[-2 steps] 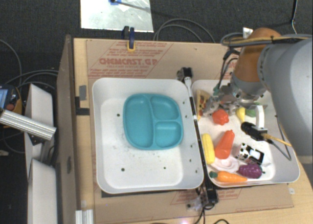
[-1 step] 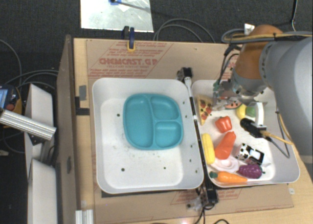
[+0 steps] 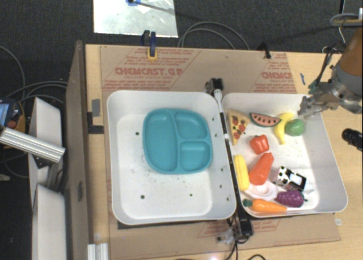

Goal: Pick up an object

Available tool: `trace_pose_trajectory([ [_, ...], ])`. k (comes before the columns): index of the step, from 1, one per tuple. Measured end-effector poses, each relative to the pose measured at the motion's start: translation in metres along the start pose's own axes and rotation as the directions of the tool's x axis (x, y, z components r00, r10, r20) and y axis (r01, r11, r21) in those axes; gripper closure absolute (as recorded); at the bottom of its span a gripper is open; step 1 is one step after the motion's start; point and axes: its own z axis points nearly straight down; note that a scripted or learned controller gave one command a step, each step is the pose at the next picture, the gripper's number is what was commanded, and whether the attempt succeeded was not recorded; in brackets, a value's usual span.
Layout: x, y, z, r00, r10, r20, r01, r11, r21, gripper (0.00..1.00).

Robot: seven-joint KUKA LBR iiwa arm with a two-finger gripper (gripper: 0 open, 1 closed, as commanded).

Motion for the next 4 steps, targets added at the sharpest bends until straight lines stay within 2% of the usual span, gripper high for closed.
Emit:
trace_pose_trajectory([
  [1,0.008,0.000,0.007,1.000,-0.009,-0.009,0.009,1.000,0.009,0.00],
  [2,0.067,-0.016,0.059,1.000,-0.014,-0.014,0.014,1.000,0.016,0.00],
  [3,0.094,-0.040,0.096,1.000,-0.012,-0.012,0.012,1.000,0.016,0.00],
  [4,0.091,-0.056,0.124,1.000,-0.007,-0.010,0.008,1.000,0.015,0.00],
])
